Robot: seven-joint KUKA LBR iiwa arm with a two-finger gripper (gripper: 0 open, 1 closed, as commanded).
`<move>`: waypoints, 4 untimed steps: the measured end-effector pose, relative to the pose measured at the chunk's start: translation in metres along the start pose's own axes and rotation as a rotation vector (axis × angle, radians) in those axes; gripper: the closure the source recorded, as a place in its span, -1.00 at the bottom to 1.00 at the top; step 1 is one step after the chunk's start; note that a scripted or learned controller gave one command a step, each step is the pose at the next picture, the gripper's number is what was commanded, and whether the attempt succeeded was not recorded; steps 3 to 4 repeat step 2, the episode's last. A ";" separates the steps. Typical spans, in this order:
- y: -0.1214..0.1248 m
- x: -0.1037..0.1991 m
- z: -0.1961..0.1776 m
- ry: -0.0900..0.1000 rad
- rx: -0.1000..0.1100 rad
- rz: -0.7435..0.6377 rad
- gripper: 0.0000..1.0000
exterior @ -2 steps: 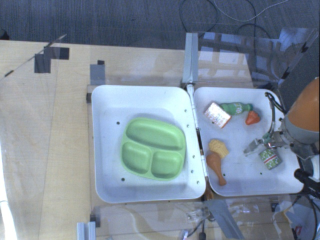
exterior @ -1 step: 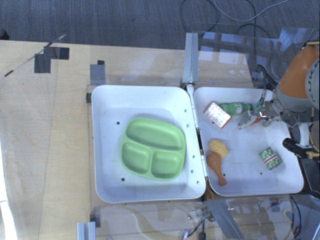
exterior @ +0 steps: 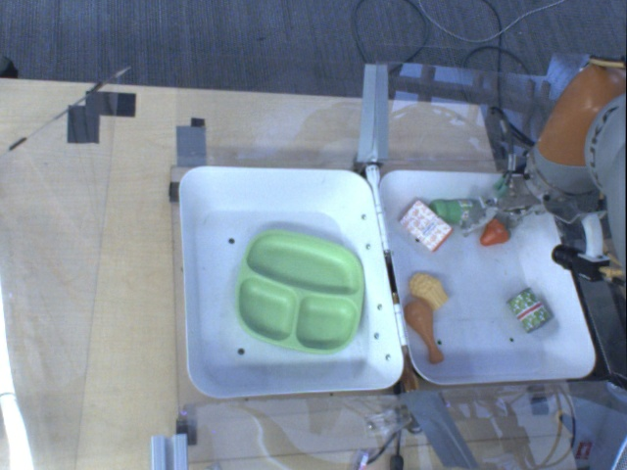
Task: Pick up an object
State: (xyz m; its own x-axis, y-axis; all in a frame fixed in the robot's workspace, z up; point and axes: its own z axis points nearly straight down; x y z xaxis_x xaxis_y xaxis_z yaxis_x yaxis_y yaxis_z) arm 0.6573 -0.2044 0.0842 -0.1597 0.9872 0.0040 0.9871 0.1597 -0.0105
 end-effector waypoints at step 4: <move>0.011 0.056 -0.142 -0.006 -0.016 0.064 1.00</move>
